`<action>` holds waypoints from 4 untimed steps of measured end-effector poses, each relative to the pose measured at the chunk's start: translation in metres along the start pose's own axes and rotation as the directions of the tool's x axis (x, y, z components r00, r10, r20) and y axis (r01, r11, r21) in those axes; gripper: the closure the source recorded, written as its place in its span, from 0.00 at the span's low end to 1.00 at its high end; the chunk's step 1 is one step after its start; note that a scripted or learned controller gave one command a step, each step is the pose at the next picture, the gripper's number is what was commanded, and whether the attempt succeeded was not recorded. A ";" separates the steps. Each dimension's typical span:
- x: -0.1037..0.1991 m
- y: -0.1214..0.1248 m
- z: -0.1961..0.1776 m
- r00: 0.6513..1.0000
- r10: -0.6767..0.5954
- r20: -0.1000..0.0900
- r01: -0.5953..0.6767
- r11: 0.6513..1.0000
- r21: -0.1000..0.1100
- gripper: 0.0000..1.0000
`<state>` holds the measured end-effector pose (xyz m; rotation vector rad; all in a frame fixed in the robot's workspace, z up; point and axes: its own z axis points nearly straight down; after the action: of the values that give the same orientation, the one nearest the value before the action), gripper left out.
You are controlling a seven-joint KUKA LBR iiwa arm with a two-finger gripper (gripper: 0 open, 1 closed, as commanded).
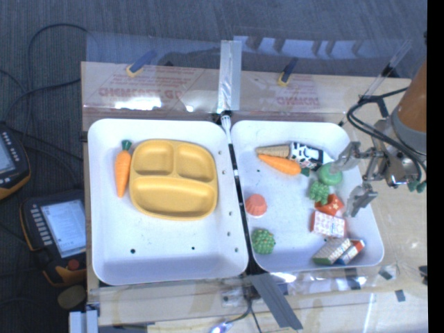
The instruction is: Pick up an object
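My gripper [352, 180] hangs over the right rim of the right bin [291, 269], open, with nothing between its fingers. Just left of it lie a green round toy [330, 175], a broccoli [320, 191] and a red strawberry-like piece [333, 205]. Below those sits a red-and-white box [327, 224]. An orange carrot [280, 164], a cone [272, 151] and a black-and-white item [306, 155] lie at the back of this bin. A pinkish-orange ball [256, 205] and a green ball [263, 241] rest nearer the left wall.
Two small packets [338, 251] lie in the right bin's front right corner. The left bin [104, 255] holds a yellow divided plate [173, 177] and a second carrot [123, 171]. Black cables [368, 109] loop behind the gripper.
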<state>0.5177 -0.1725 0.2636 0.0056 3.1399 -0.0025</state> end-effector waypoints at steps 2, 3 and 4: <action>-0.056 0.003 0.174 0.987 0.162 0.007 -0.162 0.987 0.003 0.00; 0.006 -0.035 0.173 0.980 0.197 0.013 -0.197 0.980 0.001 0.00; 0.016 -0.031 0.171 0.966 0.256 0.027 -0.256 0.967 0.000 0.00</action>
<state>0.5017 -0.2033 0.0926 0.4069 3.0864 -0.0075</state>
